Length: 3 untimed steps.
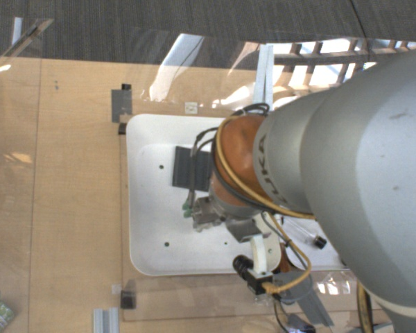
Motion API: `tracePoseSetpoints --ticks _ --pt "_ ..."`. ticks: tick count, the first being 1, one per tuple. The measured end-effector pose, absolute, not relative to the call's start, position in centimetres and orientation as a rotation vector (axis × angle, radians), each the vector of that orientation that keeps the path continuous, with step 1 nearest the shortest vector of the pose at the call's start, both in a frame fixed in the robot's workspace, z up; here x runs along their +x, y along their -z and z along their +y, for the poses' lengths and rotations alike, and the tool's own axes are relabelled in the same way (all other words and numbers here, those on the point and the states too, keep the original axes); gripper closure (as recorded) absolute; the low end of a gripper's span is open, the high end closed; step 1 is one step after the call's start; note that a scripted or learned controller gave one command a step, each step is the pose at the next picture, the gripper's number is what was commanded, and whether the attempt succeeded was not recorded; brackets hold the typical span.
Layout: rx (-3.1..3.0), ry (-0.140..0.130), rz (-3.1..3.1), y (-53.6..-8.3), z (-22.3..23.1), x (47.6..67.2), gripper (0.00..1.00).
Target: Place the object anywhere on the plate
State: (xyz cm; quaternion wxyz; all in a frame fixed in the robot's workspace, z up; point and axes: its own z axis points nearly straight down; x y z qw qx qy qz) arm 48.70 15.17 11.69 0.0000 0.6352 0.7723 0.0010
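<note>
Object and plate could not be made out in the camera view; a small green fleck (187, 210) just left of the gripper (202, 217) might have been the object, so its weight and grip point stayed unjudged. The arm (347, 165) reached down over the left bin (145, 241), wrist low. Whether the gripper was closed, I cannot tell.

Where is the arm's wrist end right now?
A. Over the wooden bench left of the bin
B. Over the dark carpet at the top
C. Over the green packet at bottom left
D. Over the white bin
D: the orange band and the gripper below it sit over the white bin, whose floor shows to their left.
</note>
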Motion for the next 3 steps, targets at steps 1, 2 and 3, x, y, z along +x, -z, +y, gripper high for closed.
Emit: tracePoseSetpoints --ticks 1,2,3 --pt "2.042 -0.008 2.38 -18.6 0.3 50.3 1.0" --pt "1.961 -0.006 2.452 -18.4 4.5 48.8 1.0" --pt "1.893 -0.008 2.503 -18.5 11.1 48.8 1.0"
